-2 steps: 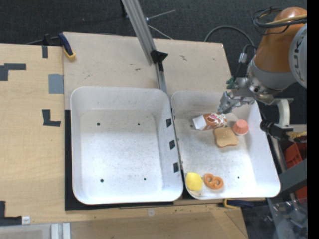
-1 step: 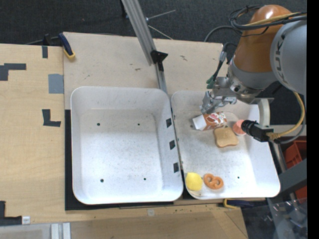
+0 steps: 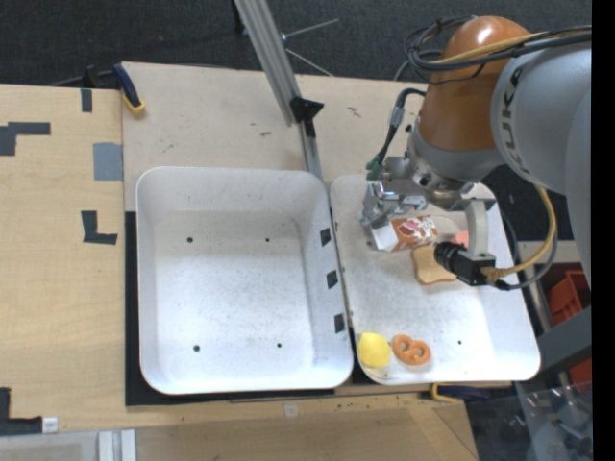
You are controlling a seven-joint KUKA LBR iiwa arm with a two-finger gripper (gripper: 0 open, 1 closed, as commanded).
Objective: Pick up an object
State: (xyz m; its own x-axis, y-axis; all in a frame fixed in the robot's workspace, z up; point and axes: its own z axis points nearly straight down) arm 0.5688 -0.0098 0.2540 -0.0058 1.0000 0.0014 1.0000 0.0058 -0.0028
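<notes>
In the camera view, the gripper (image 3: 382,221) is hanging low over the right bin (image 3: 500,349), right at a small red-and-white packet (image 3: 411,231) with a tan toast-shaped piece (image 3: 431,267) just beside it; I cannot tell how the gripper is set. A yellow lemon (image 3: 375,351) and an orange pretzel (image 3: 411,351) are lying near the front wall, well apart from the gripper. The packet is sitting tight against the toast piece, so a lift is risking a slip or dragging both things.

Bins (image 3: 231,373) white plastic, speckled, slight sheen. Bench (image 3: 58,286) left of end effector (image 3: 384,214): matt pale wood. End effector bare shiny metal; arm shell (image 3: 553,113) smooth grey, glossy orange band (image 3: 471,75).
</notes>
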